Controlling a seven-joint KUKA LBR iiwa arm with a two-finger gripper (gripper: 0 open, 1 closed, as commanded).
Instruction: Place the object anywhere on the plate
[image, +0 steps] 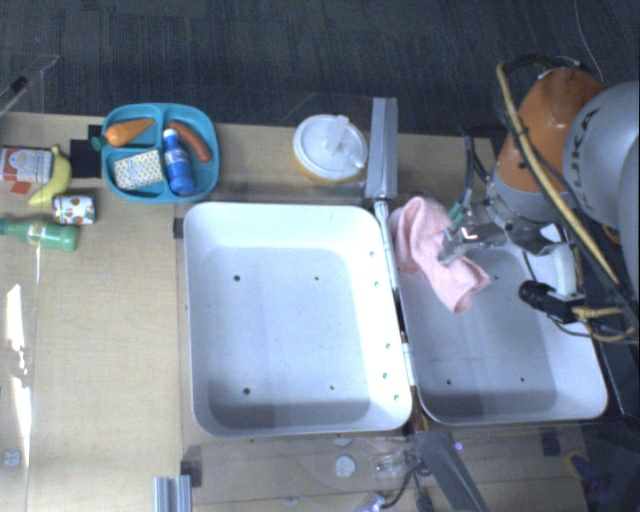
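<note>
1 pink cloth (432, 252) at pincer (462, 238); 2 bins (290, 400).

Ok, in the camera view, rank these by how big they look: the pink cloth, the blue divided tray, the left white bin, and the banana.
1. Left white bin, by far the largest.
2. Blue divided tray.
3. Pink cloth; it looks close to the tray, and being bunched makes this order unsure.
4. Banana, the smallest.

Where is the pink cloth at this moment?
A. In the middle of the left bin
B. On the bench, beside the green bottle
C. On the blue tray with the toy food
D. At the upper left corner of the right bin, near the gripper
D: the pink cloth lies at the upper left of the right bin, partly over its rim, with the gripper right at it.
</note>
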